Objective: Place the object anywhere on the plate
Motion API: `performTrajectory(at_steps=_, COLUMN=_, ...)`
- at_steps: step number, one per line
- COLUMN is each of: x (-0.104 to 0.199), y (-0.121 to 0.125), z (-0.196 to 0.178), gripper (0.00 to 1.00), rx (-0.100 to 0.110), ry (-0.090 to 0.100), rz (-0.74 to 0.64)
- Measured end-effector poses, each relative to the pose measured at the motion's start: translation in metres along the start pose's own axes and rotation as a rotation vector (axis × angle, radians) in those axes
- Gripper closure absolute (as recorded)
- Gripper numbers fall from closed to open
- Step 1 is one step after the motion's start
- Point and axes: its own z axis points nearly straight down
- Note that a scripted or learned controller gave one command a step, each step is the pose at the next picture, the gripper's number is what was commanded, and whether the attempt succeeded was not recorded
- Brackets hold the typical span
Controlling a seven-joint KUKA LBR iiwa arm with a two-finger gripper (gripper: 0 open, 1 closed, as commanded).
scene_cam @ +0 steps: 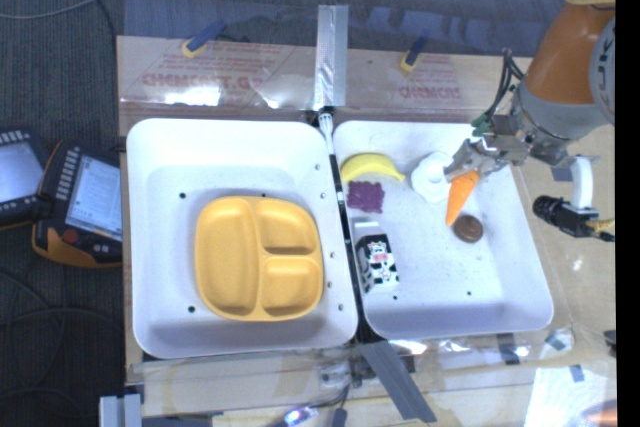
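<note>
Milk carton nearest | gripper over carrot, grip state unclear | you: seat grasp squarely, then carry to yellow plate.

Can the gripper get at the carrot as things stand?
Probably yes. The gripper sits right at the carrot's upper end, nothing lies over it; the white object and brown piece crowd its sides.

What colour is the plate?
Yellow; the plate shows plainly in the camera view.

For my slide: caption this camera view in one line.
Gripper over the right bin by a carrot; yellow plate waits in the left bin.
</note>
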Motion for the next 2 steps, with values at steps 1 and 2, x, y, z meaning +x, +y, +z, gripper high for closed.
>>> performTrajectory(at_steps=1, x=0.059, y=-0.061, z=0.029, gripper=1.0, rx=0.003, ry=0.003, rz=-0.08)
performTrajectory(at_steps=2, x=0.119, y=-0.054, z=-0.029, gripper=1.0, rx=0.0, ry=0.002, rz=-0.032)
